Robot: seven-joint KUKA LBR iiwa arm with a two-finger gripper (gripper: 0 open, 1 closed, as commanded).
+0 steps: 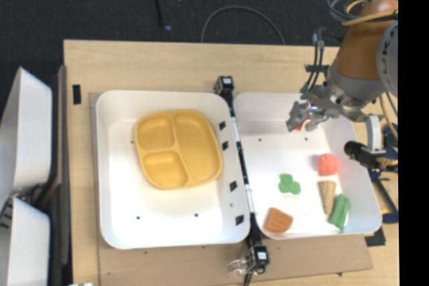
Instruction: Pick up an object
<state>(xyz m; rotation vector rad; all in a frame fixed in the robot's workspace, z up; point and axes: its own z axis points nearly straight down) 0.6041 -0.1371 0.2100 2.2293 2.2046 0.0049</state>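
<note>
- Orange wedge-shaped piece (278, 220): front-left corner of the right bin (268, 118), close to the divider between the 2 bins.
- Green elongated piece (339, 211): front-right of the same bin, just beside a tan cone-shaped piece (327, 193).
- Small green lobed piece (289, 184): middle of the right bin, apart from the others.
- Red-pink rounded piece (328, 164): right side of the bin, just behind the tan cone.
- Gripper (301, 118): hangs over the rear of the right bin, well apart from all 5 pieces; whether its fingers are apart or together cannot be told, and nothing is visible between them.
- Yellow 3-compartment plate (178, 148): lies flat in the left bin (110, 211).
- Surface (147, 63): light wood, carries both bins.
</note>
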